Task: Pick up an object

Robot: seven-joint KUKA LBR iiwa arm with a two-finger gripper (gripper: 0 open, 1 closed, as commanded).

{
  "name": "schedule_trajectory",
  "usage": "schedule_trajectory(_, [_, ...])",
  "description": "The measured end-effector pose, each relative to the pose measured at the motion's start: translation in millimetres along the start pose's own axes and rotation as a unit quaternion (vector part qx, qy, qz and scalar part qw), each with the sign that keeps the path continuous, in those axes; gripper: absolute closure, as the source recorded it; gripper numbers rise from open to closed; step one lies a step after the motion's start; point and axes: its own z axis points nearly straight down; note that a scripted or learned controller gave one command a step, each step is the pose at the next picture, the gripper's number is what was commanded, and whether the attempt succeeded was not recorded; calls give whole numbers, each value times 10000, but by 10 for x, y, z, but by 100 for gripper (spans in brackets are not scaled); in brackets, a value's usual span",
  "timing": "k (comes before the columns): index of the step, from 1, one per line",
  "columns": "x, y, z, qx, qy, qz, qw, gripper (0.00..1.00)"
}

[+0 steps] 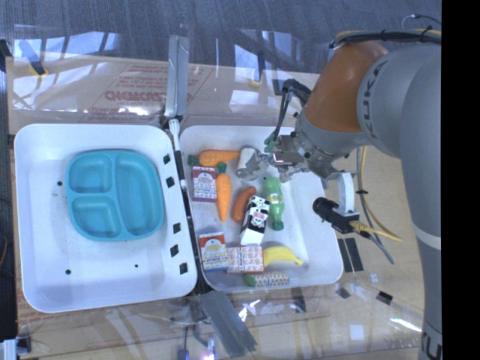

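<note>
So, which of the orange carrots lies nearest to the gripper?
The carrot lying crosswise along the right bin's far wall, just left of the gripper; the other two lie lower, toward the middle.

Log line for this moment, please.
gripper: over right bin, far end | target: green bottle nearest | grasp: none seen | tray: left bin

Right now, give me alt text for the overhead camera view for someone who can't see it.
A grey and orange robot arm reaches from the right, its end effector low over the right white bin of toy food: orange carrots, a yellow banana, small cartons. The left white bin holds a blue divided plastic tray.
</note>
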Motion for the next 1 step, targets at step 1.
schedule_trajectory(1, [15, 218, 1169, -13, -6, 317, 9995, 0])
